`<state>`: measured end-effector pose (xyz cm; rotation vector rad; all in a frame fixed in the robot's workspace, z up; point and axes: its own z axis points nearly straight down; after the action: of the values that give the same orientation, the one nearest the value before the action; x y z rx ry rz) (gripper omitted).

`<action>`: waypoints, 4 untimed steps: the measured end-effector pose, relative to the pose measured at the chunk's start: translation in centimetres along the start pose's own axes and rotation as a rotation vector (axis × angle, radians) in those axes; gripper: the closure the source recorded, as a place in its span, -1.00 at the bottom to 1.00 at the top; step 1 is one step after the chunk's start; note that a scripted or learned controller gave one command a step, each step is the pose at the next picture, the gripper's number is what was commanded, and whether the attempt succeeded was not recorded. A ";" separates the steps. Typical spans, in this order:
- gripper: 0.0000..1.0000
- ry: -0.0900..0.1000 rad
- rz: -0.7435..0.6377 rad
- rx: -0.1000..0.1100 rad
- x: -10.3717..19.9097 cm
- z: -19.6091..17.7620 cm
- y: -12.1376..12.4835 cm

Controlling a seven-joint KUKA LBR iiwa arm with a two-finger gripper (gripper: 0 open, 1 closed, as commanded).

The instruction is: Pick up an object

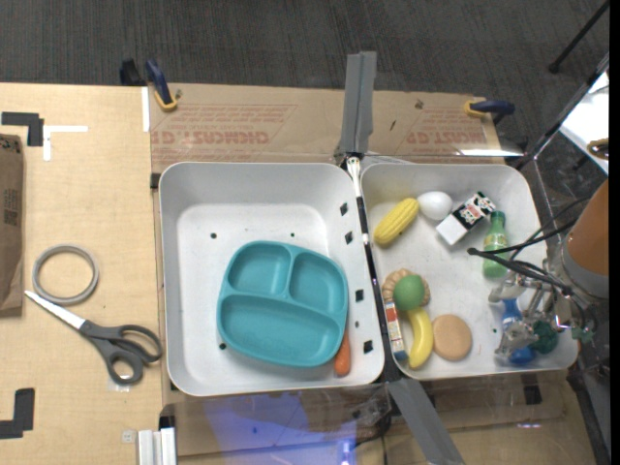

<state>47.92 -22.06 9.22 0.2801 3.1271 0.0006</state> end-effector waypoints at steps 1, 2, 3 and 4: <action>-1.00 -0.001 -0.117 -0.001 0.0 0.0 0.0; -1.00 -0.002 -0.227 0.000 0.0 0.0 0.0; -1.00 -0.002 -0.334 0.000 -0.2 0.0 0.1; -1.00 -0.002 -0.533 -0.001 -0.4 0.0 0.1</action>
<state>48.36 -22.01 9.23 -0.5526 3.0886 0.0011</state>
